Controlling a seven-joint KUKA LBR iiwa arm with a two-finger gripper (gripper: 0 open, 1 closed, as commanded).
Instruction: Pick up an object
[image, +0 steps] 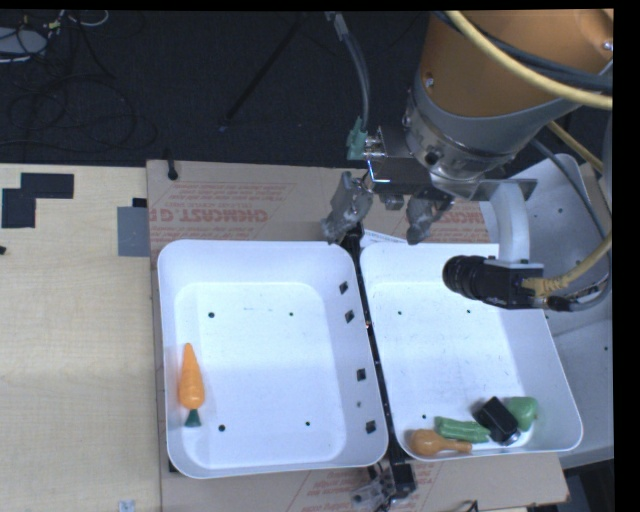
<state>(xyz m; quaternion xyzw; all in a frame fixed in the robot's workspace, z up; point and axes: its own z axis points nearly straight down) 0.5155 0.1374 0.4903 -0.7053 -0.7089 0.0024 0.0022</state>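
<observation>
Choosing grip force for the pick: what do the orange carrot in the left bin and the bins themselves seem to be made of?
The carrot looks like moulded plastic, a toy: even, saturated orange with a plain green tip and a smooth surface. It could also be soft rubber. The left bin and right bin look like thin, formed white plastic with a slight sheen, rounded corners and raised rims.
</observation>
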